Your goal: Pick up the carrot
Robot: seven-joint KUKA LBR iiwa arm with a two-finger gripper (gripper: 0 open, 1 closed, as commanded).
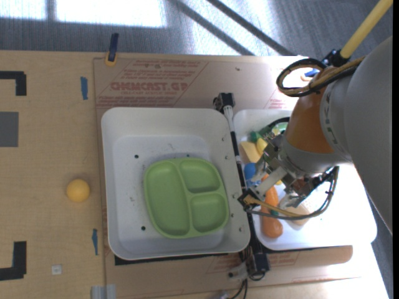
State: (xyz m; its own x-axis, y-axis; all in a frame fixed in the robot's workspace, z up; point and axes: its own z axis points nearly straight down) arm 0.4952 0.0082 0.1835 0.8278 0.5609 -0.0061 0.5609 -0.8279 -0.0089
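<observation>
the big brown bench (pixel 50 167) takes up most of the view, and a flat cardboard sheet (pixel 162 80) with red print lies on top of it. the grey robot arm (pixel 365 104) comes in from the right, with its orange band (pixel 305 126) just above the wrist, and it hangs over the right bin. black cables (pixel 299 80) loop beside the arm and a yellow stick (pixel 371 20) slants up behind it.

two white bins sit side by side. the left bin (pixel 118 136) holds a green plate (pixel 186 197) with three parts, and that plate lies flat in the middle. the right bin (pixel 336 229) is half hidden by the arm. in it lie small toy foods, with a yellow piece (pixel 250 150) and a blue piece (pixel 250 170) near its left wall.

the gripper (pixel 269 182) is low in the right bin, close to the wall between the bins. i cannot tell how wide the pincer is, as wires and arm parts cover it.

the carrot (pixel 271 220) is orange and lies in the right bin near the front left corner, just below the gripper. i cannot tell if they touch.

a small yellow ball (pixel 78 190) sits alone on the bench, well apart from the bins on the left.
</observation>
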